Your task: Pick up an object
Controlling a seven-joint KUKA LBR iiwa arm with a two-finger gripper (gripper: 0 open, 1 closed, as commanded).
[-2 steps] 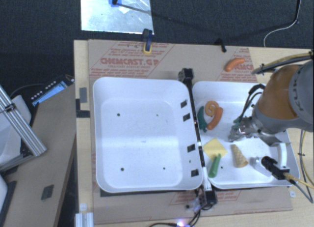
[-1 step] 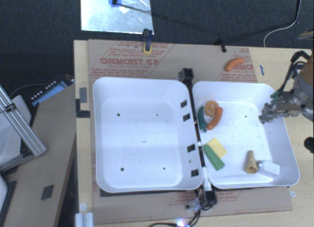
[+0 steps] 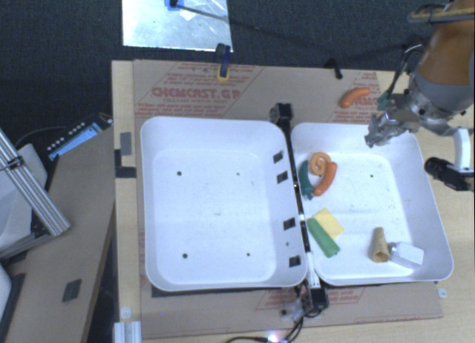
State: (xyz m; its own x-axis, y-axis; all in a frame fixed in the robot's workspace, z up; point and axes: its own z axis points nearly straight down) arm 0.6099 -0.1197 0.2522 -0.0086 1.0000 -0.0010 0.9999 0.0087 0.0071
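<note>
The right bin holds an orange curled piece beside a dark green piece near its left wall. A yellow and green block lies lower down. A tan cylinder and a white piece rest at the bin's front right. My gripper hangs over the bin's far right corner, apart from all of these, with nothing seen between its fingers.
The left bin sits beside the right one, with black clips along the shared wall. An orange sausage-shaped piece lies on the cardboard behind the right bin. A black part of the arm overhangs the bin's right rim.
</note>
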